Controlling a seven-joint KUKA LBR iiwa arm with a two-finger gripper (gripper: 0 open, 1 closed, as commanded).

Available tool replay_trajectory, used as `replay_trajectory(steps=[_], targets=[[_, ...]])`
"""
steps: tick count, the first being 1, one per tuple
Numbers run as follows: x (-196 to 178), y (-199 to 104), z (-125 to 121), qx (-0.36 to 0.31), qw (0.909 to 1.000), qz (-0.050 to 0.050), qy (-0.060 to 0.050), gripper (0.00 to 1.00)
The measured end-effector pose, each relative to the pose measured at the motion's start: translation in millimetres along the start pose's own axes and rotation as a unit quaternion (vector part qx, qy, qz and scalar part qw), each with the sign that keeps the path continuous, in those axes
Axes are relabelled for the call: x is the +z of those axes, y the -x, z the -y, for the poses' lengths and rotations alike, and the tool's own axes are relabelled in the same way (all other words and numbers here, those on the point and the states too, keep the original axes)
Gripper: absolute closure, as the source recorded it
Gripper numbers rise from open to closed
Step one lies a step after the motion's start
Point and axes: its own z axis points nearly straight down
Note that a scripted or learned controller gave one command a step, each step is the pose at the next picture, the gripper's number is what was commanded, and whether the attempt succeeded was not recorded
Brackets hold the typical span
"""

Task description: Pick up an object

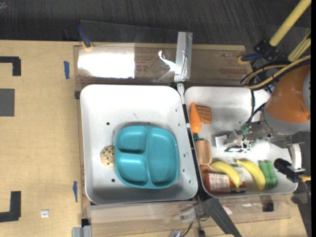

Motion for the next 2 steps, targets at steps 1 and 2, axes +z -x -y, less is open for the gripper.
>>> replay_trajectory(steps=[1,2], targets=[[2,34,-13,-0.049,0.9988,-0.008,0.003,0.0],[18,-32,46,-0.126,0.9919,-0.008,-0.011,0.0]])
